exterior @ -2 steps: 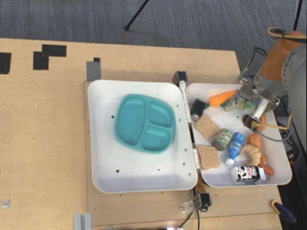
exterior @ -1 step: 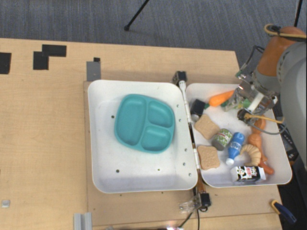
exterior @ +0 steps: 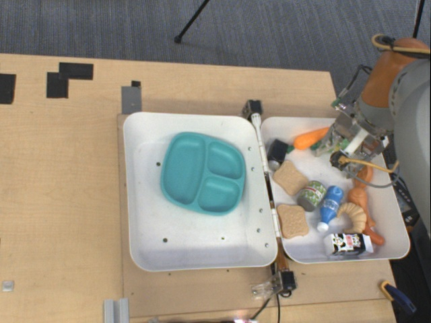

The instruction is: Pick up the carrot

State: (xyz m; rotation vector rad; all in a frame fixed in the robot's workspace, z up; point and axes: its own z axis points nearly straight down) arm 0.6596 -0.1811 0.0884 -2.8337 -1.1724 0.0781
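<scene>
Claw (exterior: 335, 147) beside carrot (exterior: 310, 138); grip state unclear. Labels unreadable.

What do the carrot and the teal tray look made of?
Carrot: likely moulded plastic toy food; smooth, evenly orange, slight sheen. Teal tray: probably hard plastic; uniform colour, rounded moulded compartments, matte to satin finish. Neither is certain from this view.

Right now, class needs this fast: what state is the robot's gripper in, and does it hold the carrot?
Gripper: cannot be told. It sits in the right bin, beside the carrot; no grasp is visible.
</scene>
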